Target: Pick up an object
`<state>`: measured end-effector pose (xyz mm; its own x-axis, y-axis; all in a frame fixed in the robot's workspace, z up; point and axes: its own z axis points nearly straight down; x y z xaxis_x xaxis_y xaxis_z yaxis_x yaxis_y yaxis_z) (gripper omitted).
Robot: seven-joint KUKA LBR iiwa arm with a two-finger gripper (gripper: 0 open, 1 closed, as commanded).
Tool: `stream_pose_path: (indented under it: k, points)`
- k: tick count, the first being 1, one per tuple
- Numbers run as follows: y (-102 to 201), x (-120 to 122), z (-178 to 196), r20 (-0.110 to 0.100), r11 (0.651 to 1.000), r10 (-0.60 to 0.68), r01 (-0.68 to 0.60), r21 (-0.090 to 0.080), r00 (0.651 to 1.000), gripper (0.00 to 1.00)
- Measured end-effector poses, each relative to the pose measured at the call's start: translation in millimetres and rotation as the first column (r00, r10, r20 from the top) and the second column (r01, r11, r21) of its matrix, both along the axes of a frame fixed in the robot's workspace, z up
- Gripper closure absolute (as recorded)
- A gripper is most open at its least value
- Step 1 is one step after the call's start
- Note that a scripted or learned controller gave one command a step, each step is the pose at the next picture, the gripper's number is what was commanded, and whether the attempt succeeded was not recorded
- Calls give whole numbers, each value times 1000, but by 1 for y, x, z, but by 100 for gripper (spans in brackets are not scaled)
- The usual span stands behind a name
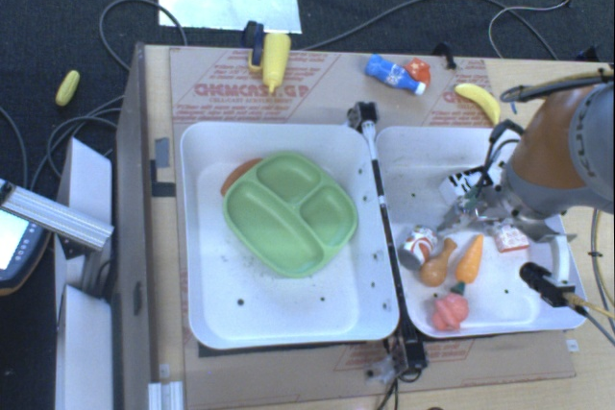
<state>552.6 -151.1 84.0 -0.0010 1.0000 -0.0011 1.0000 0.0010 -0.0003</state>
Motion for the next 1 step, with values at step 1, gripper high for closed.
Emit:
stream_pose_path:
  k: [1]
  points:
    - [-52,66,7,5,1000,5,-6,7,1000,0]
